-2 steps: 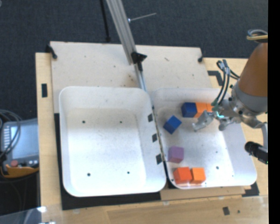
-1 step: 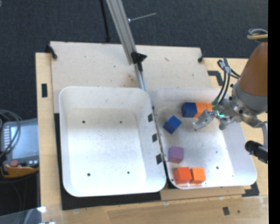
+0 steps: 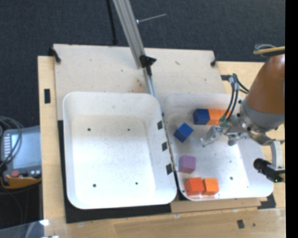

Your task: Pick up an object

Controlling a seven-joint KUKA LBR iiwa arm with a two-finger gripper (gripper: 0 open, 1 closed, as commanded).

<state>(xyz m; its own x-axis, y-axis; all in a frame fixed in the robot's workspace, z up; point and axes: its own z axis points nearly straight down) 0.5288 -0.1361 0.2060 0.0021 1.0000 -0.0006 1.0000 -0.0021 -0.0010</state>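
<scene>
Grey metal fingers of your gripper [image 3: 214,136] hang over the right bin [image 3: 238,182], but you cannot tell from this slant whether they are apart or together; nothing shows between them. Just up from them sits an orange block [image 3: 217,115], touching a dark blue cube [image 3: 201,116]. To their left lies a second blue cube [image 3: 184,132], tilted. Nearer the bin's front you see a purple cube [image 3: 187,163], then two orange blocks [image 3: 201,186] side by side. The left bin [image 3: 74,108] lies beyond.
</scene>
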